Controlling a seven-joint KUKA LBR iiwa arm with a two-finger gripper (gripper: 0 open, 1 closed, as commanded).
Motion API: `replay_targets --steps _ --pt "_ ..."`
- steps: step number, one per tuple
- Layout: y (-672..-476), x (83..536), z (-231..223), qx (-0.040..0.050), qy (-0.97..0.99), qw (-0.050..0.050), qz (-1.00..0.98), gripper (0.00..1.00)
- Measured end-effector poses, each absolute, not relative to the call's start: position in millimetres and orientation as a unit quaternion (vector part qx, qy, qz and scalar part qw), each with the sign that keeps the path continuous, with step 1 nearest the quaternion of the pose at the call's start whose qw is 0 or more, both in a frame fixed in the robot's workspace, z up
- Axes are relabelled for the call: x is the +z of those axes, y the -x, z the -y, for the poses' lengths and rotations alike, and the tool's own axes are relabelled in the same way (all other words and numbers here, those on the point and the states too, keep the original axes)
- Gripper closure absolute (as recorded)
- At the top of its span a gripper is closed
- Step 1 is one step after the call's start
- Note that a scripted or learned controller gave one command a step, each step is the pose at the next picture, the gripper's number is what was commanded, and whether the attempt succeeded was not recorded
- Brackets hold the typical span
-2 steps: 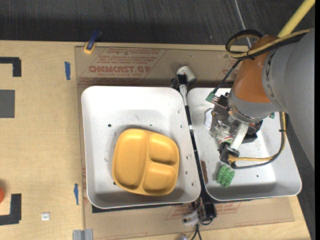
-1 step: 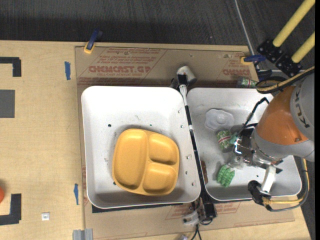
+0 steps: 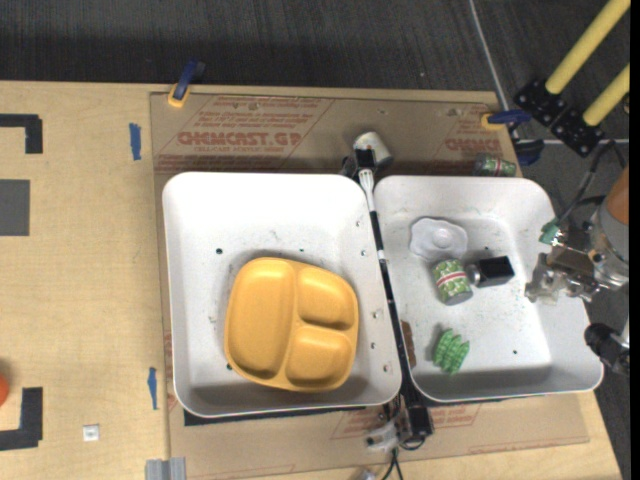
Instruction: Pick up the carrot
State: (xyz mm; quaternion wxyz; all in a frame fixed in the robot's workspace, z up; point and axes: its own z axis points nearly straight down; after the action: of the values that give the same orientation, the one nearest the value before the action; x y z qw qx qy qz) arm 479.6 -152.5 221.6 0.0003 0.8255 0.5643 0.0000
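Carrot hard to place with any certainty. Just an orange scrap [image 3: 3, 390] cut by the frame's lower left edge, lying on the surface [image 3: 80, 268] well apart from both bins, too little of it to name.

Printed in red on the cardboard sheet [image 3: 330, 118] under the bins, roughly "CHEMCAST GP", with smaller lines too fine to read. Pale wood-coloured surface with black tape marks at left and blue tape tabs along the cardboard's edge; dark carpet beyond, at the top of the frame.

In the left bin [image 3: 200, 218], a yellow divided plate [image 3: 291, 321]. In the right bin [image 3: 520, 208], a clear plastic piece [image 3: 438, 236], a green-and-white can [image 3: 451, 280] on its side just below it, a black block [image 3: 494, 269] beside the can, and a green ridged item [image 3: 450, 351] lower down.

At the right bin's right rim, the gripper [image 3: 560, 273]; open or closed, cannot tell.
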Motion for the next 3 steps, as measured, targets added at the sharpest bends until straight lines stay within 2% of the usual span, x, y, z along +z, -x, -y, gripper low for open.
replay_targets --steps 1,2,3 --pt "-479.2 184 21 -0.0012 -0.919 -0.002 -0.394 1.00" --pt "-479.0 194 77 -0.0004 -0.888 0.000 -0.460 1.00" --pt "-478.9 184 -21 -0.0014 -0.898 -0.002 -0.440 1.00"
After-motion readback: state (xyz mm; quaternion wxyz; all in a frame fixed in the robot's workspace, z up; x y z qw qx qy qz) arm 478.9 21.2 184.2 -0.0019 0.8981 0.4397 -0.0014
